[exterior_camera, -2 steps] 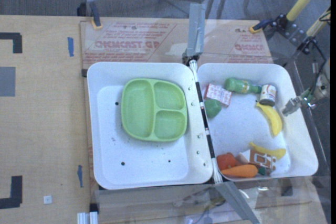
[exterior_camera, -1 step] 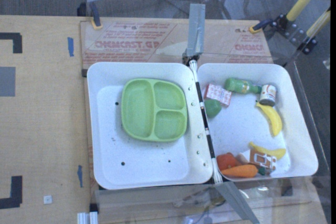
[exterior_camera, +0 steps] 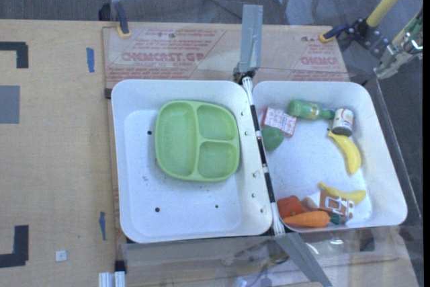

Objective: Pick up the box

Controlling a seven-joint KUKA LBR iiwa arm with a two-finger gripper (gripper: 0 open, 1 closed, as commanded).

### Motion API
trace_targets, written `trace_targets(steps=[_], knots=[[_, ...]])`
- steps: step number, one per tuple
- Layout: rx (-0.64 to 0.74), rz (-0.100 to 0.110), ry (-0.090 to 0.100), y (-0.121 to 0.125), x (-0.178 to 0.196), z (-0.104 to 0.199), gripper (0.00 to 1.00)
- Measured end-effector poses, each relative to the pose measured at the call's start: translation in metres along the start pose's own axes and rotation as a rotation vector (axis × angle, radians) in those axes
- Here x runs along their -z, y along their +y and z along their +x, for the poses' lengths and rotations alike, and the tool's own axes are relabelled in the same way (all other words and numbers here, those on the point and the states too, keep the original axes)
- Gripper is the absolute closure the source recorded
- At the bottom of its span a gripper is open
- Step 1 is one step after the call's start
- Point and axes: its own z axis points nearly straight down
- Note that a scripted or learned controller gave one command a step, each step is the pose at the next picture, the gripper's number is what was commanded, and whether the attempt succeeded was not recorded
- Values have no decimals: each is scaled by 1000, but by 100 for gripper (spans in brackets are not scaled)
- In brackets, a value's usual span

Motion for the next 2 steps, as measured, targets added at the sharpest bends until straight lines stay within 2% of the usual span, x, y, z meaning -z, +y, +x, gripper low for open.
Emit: trace_targets(steps=[1,2], knots=[[-66,-3,-3,39,56,-57,100],[-65,-3,-3,39,56,-56,0]])
